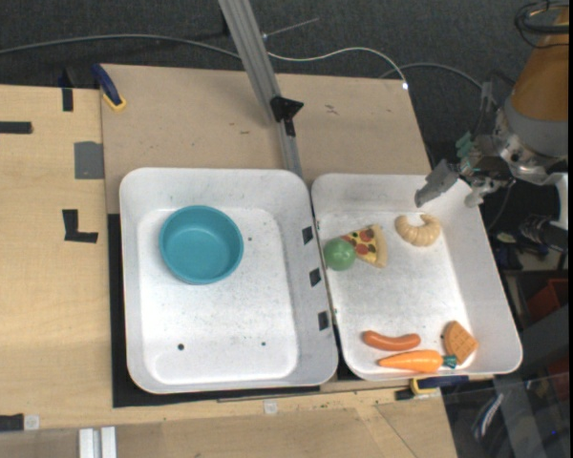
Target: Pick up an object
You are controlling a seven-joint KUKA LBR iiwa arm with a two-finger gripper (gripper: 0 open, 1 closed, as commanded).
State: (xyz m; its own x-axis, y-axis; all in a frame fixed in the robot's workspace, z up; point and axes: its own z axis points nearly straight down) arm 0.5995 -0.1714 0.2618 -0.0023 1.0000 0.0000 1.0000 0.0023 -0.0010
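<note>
Two bins on the bench, and the arm [540, 84] is partly cut off at the right edge, so much of it is out of frame. The gripper [451, 181] hangs over the right bin's [477, 284] upper right rim; its fingers blur against the white, so whether they are apart or together, I cannot tell (nothing visibly between them). Just below it lies the croissant [418, 229]. Nearby: pizza slice [368, 245] touching a green ball [340, 254]. Down front: sausage [392, 340], carrot [413, 360], cracker [459, 341]. Left bin [143, 342] holds a blue bowl [201, 244].
</note>
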